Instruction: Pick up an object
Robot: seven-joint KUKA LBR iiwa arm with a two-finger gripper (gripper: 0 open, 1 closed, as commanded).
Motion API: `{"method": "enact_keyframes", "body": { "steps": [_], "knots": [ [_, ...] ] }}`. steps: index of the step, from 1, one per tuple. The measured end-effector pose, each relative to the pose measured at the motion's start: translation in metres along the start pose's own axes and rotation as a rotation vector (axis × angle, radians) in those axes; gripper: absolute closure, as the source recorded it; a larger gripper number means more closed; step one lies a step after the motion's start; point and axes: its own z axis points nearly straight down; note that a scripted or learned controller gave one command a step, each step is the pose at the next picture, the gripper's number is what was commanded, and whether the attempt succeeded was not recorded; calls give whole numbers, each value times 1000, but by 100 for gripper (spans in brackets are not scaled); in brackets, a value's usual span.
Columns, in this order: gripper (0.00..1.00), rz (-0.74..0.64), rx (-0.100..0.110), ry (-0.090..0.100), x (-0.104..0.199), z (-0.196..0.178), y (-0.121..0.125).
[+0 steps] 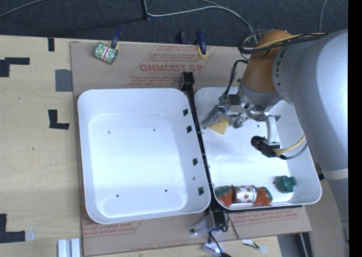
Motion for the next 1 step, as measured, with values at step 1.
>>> {"method": "enact_keyframes", "body": {
  "steps": [1],
  "knots": [
    [0,2,-7,-1,1,-5,-14]
  ]
}}
